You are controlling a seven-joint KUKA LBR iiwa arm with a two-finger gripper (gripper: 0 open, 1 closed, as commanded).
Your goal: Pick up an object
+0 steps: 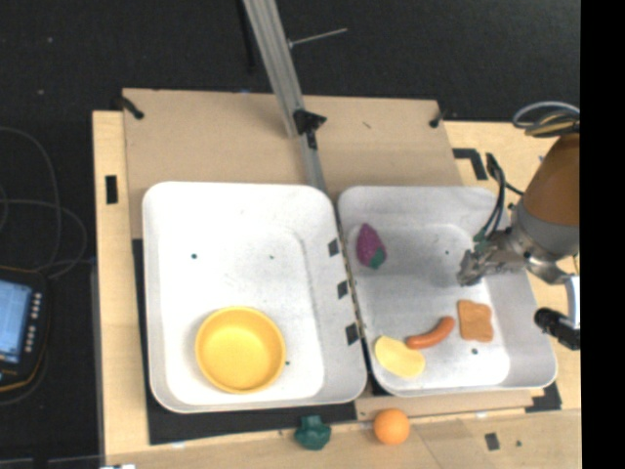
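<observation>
the nearest candidate for picking is the orange-brown block (476, 320), lying flat on the floor of the right bin (430, 218), toward its right side. the gripper (473, 266) hangs just above and behind it in the camera view, at the end of the grey arm (547, 225) with its orange band, and nothing is between its tips. whether it is open or closed cannot be told at this size, so i leave that unjudged.

just left of the block lies a small orange sausage (431, 335), tilted, its lower end close to a pale yellow slice (398, 357) near the bin's front-left corner. a purple piece (369, 244) sits well apart, up by the left wall.

to do this step well, i would judge that the arm should settle on the block, since it is closest and has flat sides. come straight down over its middle, keep clear of the sausage on the left, and go low enough to catch the sides of so flat a thing without jamming into the bin floor.

outward from there: the left bin (234, 203) holds a yellow bowl (240, 349), and on the bench in front lie an orange ball (392, 426) and a small green object (312, 434).
</observation>
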